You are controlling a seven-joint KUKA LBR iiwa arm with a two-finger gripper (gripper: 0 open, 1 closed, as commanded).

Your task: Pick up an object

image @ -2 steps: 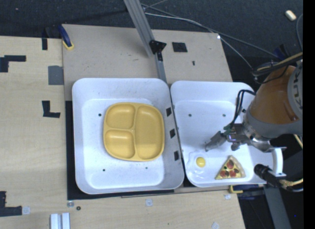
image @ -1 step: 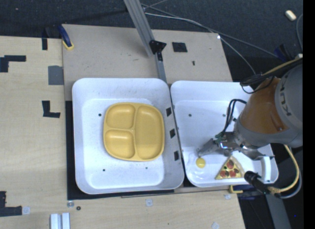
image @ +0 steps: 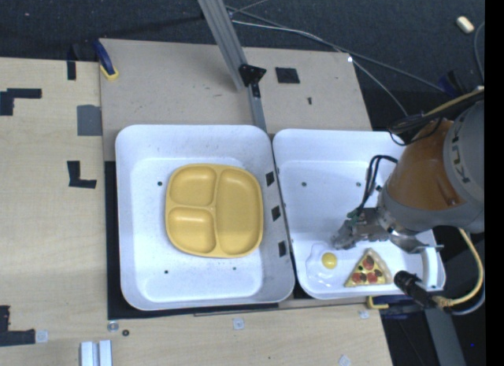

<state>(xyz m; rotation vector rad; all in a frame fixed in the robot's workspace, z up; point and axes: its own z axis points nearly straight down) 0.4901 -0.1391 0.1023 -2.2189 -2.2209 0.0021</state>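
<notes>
Gripper [image: 346,236] low in right bin [image: 315,160], finger state unclear, too small to tell. Pizza slice [image: 368,270] and fried egg [image: 324,262] just below it. Yellow divided plate [image: 214,210] in left bin [image: 142,199].

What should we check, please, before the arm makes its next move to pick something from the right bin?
1. Targets present in right bin: fried egg toy and pizza slice toy lie near its front edge: ok.
2. Gripper over the right bin, just above the egg: ok.
3. Finger state: cannot tell.
4. Object already held: cannot tell.
5. Egg and pizza apart, so one can be taken alone: ok.
6. Yellow divided plate in left bin, out of the way: ok.
</notes>
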